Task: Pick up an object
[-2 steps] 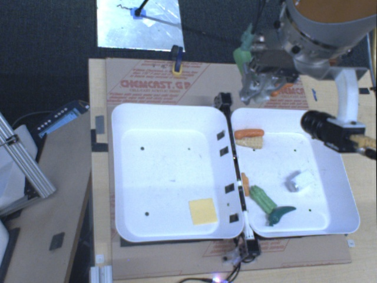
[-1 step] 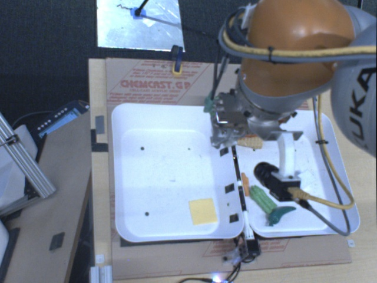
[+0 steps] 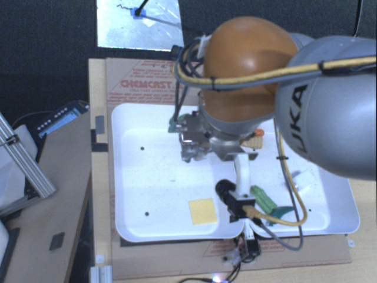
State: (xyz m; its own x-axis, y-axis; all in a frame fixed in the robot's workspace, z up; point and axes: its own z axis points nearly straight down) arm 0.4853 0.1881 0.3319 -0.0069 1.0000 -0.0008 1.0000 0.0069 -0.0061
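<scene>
My gripper [image 3: 189, 147] hangs under the big orange wrist band, low over the back middle of the left white bin [image 3: 132, 175]; the arm's body hides most of it. A flat yellow square [image 3: 202, 211] lies near that bin's front edge, below and a little right of the gripper. In the right bin [image 3: 341, 211] a green ridged piece [image 3: 263, 198] lies beside a teal piece [image 3: 285, 210]. A small orange object [image 3: 255, 139] peeks out by the wrist, and a pale white item [image 3: 303, 179] rests further right.
The grey arm [image 3: 330, 105] covers much of the right bin. A yellow cable [image 3: 283, 220] and a black connector [image 3: 227, 192] hang over the wall between the bins. Both bins sit on a brown cardboard sheet [image 3: 141, 81]. A grey side table [image 3: 53, 181] stands at left.
</scene>
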